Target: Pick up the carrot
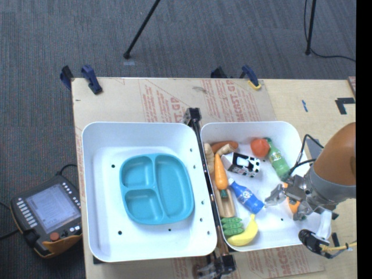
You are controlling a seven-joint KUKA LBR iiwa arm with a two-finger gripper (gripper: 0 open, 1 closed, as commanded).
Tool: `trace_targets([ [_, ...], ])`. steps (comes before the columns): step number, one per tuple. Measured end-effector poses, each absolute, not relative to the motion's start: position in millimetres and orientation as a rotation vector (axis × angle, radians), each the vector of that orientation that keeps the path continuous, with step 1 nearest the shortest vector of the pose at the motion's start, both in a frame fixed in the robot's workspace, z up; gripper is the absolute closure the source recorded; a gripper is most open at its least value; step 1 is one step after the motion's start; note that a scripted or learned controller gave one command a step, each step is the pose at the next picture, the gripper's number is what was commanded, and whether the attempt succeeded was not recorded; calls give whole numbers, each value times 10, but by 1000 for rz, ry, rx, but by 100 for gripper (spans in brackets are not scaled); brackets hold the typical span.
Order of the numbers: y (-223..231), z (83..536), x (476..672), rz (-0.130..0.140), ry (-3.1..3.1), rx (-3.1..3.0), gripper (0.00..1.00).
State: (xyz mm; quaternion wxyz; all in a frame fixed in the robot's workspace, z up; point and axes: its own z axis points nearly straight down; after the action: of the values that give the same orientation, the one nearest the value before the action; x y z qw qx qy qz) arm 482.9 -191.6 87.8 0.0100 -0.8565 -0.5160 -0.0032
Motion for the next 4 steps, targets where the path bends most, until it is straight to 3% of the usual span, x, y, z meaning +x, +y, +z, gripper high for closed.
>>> trace_targets([
  [2,-1917,877,4828,-10,-1610,-2675,0],
  [3,-1968,863,4748,-4,-2113,-2297,0],
  [4,-1920,856,5390,-4,-1763,-2566,0],
])
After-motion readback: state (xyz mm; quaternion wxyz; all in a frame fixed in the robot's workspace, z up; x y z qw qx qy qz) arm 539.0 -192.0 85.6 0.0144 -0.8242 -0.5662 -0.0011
